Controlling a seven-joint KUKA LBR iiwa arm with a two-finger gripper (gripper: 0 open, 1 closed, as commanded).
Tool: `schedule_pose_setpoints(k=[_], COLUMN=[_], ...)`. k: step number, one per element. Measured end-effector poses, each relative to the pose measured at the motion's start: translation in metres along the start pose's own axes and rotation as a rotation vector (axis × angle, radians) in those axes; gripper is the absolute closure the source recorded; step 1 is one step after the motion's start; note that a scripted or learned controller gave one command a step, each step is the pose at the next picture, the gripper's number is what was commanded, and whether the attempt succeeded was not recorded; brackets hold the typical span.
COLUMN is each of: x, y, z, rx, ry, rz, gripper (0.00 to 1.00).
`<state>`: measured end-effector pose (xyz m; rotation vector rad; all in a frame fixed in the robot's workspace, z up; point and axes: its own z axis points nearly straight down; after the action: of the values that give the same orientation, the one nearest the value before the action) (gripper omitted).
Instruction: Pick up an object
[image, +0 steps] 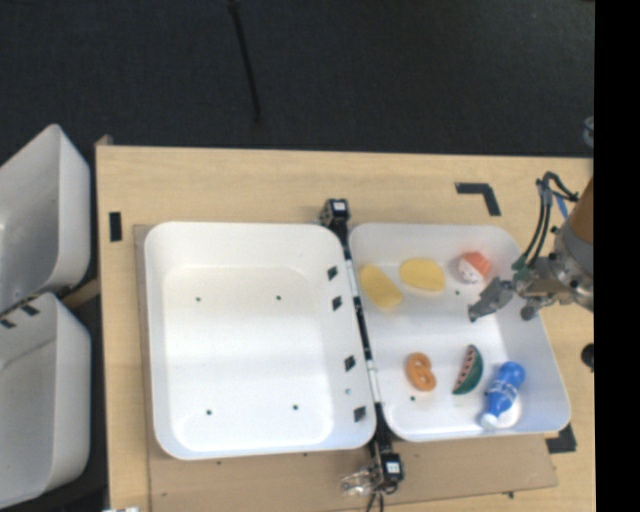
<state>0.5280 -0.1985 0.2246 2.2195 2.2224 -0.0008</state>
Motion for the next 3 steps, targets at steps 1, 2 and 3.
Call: schedule_pose_setpoints(k=[1, 2, 3], x=[0.035, 0.103, 0.080], y=[0.026, 0.014, -0.030], z=[0.129, 0.124, 0.124], rx=[0.001, 0.002, 0.003], ry=[0.002, 0.002, 0.000], rz=[-0.003, -0.004, 0.004], gripper=[0.00, 0.00, 0.00])
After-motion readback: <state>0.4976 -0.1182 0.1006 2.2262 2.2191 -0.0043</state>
